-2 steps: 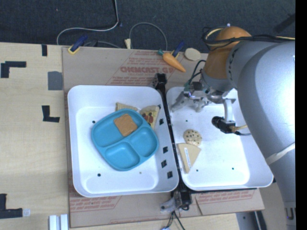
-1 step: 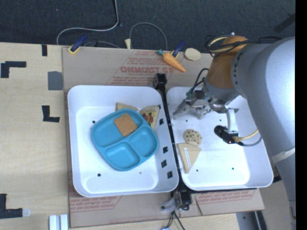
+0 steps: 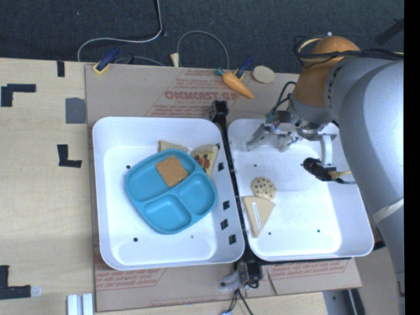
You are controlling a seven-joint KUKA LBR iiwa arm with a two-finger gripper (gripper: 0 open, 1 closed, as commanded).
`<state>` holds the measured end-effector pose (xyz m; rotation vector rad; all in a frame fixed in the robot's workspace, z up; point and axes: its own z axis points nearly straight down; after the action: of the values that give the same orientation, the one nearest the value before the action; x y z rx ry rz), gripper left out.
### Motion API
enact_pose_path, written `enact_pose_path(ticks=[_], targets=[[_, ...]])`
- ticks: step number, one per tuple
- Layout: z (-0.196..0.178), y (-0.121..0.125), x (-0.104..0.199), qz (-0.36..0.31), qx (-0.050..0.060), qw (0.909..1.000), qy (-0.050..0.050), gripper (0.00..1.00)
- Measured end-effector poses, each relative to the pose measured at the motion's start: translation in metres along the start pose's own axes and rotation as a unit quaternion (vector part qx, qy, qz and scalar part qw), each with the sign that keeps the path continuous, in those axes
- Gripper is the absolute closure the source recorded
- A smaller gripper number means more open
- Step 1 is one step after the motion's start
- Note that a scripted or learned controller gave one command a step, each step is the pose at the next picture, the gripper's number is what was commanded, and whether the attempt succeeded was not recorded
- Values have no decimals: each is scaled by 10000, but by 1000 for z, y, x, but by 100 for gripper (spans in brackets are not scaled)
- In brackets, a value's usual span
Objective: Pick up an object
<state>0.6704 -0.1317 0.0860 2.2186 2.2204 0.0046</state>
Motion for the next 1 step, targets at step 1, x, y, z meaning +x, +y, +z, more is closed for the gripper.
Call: enact_pose_path(ticks=[1], targets=[[-1,-42,38,-10,4,10000,-13,0]])
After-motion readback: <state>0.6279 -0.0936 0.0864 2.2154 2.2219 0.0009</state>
